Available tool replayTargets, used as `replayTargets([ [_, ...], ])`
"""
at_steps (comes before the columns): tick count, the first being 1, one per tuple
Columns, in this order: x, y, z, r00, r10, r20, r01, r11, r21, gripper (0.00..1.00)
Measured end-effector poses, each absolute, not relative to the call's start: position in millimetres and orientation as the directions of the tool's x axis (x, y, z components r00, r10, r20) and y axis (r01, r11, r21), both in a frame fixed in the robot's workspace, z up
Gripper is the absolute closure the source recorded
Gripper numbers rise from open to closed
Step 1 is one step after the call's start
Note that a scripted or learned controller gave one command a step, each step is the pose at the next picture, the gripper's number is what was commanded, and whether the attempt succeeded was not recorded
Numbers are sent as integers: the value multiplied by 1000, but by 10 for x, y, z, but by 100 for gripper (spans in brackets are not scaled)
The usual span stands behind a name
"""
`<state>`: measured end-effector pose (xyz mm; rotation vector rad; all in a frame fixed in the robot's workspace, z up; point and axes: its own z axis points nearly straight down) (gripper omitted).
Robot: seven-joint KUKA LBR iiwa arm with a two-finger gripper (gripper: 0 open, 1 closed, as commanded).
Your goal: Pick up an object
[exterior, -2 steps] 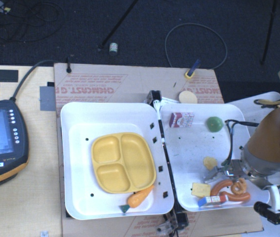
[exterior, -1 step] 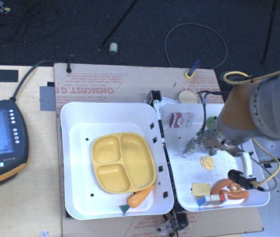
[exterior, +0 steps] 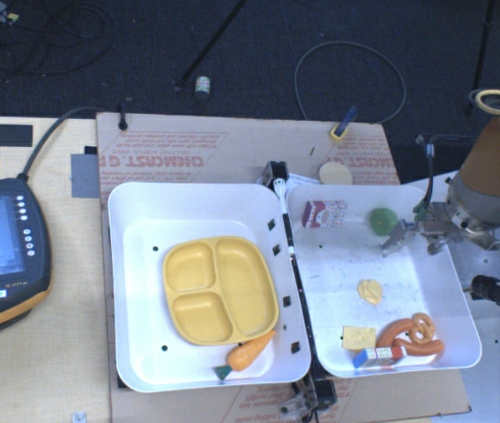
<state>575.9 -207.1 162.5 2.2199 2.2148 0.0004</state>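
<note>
My claw (exterior: 415, 234) hangs over the upper right part of the right bin (exterior: 461, 324), with its fingers spread apart and nothing between them. The nearest thing to me is the green ball (exterior: 384, 220), just beside my left fingertip, toward the middle of the bench. It is round, so it has no long axis and I think I may close on it from any angle. To reach it I judge I must shift a little sideways, away from my arm, and then go down. Further below me lies a small pale yellow lump (exterior: 370, 291), and near the front wall of the bin are a yellow block (exterior: 359, 337) and a pretzel (exterior: 422, 328). In the left bin (exterior: 130, 263) rest a yellow divided tray (exterior: 220, 289) and a carrot (exterior: 248, 354).
</note>
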Motion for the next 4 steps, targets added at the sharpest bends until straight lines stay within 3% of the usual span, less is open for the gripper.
replayTargets([
  [1, 5570, -1650, 844, -1, 1000, 2, 1000, 1, -3, 0],
  [2, 5385, -1418, 884, -1, 1000, 1, 1000, 1, -1, 0],
  [3, 5302, -1969, 1461, 2, 1000, -2, 1000, -2, 1, 0],
  [4, 5322, -1272, 856, -4, 1000, 1, 1000, 4, -2, 0],
])
